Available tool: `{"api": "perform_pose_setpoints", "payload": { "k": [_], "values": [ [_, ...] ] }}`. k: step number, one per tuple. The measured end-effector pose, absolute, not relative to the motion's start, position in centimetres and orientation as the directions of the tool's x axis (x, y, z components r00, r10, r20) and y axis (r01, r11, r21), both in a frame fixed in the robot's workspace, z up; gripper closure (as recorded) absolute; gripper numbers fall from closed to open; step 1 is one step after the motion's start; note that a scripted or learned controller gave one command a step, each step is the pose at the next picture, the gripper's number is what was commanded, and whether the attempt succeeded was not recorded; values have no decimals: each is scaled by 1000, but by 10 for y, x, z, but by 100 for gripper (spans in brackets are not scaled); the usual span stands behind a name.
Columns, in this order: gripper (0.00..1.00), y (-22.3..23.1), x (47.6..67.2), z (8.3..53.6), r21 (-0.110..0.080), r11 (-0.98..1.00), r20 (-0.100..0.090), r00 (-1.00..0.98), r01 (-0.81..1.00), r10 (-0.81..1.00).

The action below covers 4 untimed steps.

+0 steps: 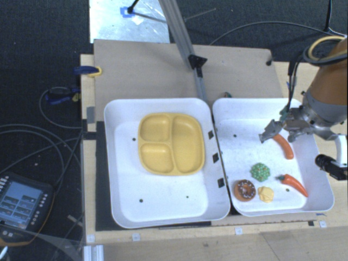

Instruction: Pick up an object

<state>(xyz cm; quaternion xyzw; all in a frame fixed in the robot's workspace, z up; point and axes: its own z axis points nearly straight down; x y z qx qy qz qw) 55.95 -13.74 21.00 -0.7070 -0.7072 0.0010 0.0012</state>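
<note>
Right bin (244,129) on the desk (141,69): pincer (280,130) low over the upper part, fingers spread, nothing between them. Orange sausage (284,146) just below and beside the pincer, possibly touching one finger; contact unclear. Lower in the right bin: green ball (260,172), carrot (294,184), doughnut (244,190), small yellow piece (266,194). Left of the right bin: left bin (125,200) with yellow divided plate (170,143).

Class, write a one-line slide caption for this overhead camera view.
Grey arm's gripper hovers by an orange sausage in the right white bin; yellow divided plate sits left.
</note>
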Motion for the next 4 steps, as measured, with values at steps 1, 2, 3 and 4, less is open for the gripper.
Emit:
{"api": "perform_pose_setpoints", "payload": {
  "k": [1, 2, 3, 4],
  "values": [
    [0, -127, 558, 160, -4, 0, 1, 0, 1000, 1000],
    [0, -122, 565, 114, -3, 2, 1, -2, 1000, 1000],
    [100, -123, 566, 128, 3, 1, 0, -1, 1000, 1000],
    [100, -115, 561, 185, 7, 6, -1, -6, 1000, 1000]
  ]
}}
